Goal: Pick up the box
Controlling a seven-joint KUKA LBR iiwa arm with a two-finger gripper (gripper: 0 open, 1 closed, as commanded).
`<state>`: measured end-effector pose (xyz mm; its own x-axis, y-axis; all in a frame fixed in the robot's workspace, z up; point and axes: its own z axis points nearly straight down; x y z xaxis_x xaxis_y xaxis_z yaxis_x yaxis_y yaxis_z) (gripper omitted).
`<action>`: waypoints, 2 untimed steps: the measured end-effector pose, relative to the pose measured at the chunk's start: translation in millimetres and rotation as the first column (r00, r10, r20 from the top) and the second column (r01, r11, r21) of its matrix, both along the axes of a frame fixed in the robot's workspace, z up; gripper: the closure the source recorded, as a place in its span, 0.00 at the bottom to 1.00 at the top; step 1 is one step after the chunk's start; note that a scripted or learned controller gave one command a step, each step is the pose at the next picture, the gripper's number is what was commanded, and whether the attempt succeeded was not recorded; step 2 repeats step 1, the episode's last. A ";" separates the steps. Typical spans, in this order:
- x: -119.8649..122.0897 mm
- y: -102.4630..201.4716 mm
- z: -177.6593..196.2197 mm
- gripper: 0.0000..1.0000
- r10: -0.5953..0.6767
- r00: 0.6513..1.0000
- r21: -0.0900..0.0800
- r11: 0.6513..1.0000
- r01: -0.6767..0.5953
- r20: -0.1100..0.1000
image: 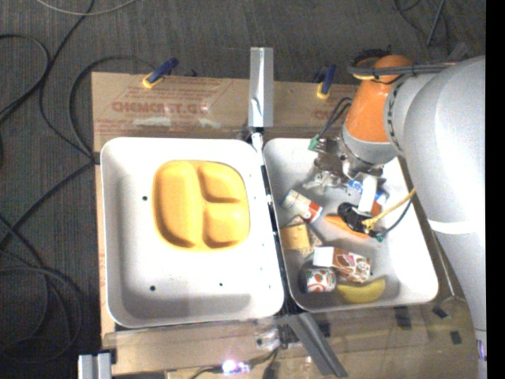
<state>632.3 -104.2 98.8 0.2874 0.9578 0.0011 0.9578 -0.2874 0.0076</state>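
This is a robotics lab or test cell, not a home or shop. Two shallow white bins [118, 235] sit side by side on a sheet of brown cardboard [173, 105] printed with lettering, the far edge held down by spring clamps [160, 72] with blue and yellow handles. An aluminium extrusion post [261, 85] rises between the bins at the far side. The floor is dark carpet [47, 61] strewn with loose black and white cables [55, 6] (none tidied away). A large grey industrial arm [446, 156] with an orange band [369, 117] reaches in from the right, thin wires trailing near its wrist.
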 end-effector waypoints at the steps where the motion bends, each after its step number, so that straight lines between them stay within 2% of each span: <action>1: -0.1 0.0 -0.2 0.00 0.000 1.000 0.000 1.000 0.000 0.000; 2: -0.1 0.0 -0.2 0.00 0.000 1.000 0.000 1.000 0.000 0.000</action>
